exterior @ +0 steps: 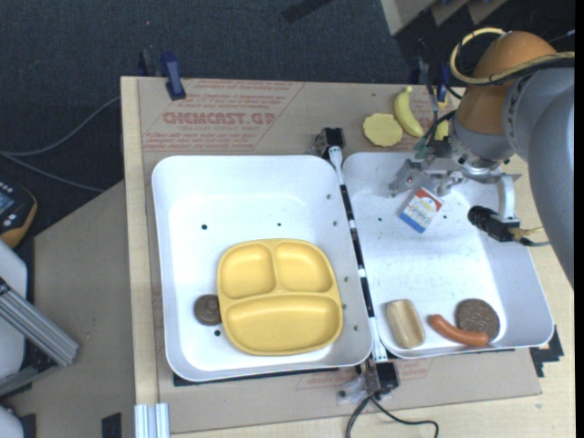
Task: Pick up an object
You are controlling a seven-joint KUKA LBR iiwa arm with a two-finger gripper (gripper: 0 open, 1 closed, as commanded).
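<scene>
Here the end effector hovers low over the far part of the right bin, just above a small white, blue and red carton lying on the bin floor; whether it is gripping the carton cannot be told. Along that bin's near edge lie a bread roll, a sausage and a brown patty. The left bin holds a yellow divided tray (a brown disc touches its left side). On the counter beyond lie a banana and a yellow slice.
</scene>
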